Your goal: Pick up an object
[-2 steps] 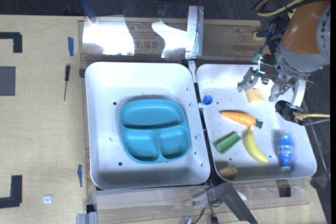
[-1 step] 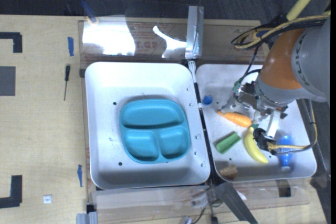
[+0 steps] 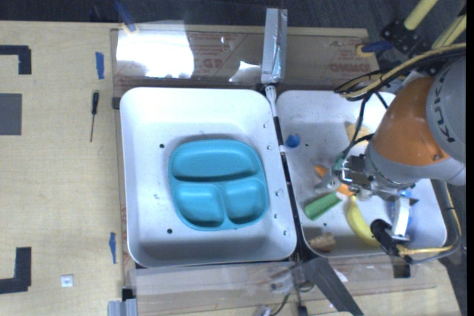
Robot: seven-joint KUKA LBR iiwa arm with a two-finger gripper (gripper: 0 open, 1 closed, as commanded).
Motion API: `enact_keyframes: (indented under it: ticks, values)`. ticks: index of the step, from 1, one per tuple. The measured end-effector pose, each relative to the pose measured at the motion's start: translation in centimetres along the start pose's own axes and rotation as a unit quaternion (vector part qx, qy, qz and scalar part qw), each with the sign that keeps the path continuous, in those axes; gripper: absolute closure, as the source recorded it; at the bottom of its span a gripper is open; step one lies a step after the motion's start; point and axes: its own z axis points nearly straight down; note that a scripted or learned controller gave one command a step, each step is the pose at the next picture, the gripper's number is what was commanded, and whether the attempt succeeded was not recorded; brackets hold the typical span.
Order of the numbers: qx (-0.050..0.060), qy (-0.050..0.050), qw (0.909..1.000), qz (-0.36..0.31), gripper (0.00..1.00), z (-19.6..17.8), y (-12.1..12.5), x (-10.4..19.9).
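Glossy white plastic on the left bin [image 3: 141,159], a smooth, faintly shiny blue plastic tray [image 3: 217,181] sitting in it, pale matt wood grain across the bench [image 3: 52,181], clear shiny sheeting [image 3: 185,52] catching glare behind, and a satiny orange band [image 3: 407,133] on the arm.

Fixed overhead camera, slanted, both bins [image 3: 141,159]

Divided tray [image 3: 217,183] in left bin [image 3: 141,115], banana [image 3: 358,222] in right bin [image 3: 311,109]
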Motion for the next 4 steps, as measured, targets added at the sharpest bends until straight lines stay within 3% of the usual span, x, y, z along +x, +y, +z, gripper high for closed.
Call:
enact_keyframes:
  ticks: [1,2,3,4]
  values:
    - [0.0,-0.003,1.0,0.001,1.0,-0.9,0.0,-0.2]
    - [0.008,-0.002,0.9999,-0.006,1.0,-0.4,2.5,1.0]
    - [0.007,-0.002,1.0,-0.006,0.0,-0.4,2.5,0.9]
    - [0.005,-0.002,0.9997,0.024,0.0,0.7,13.6,2.3]
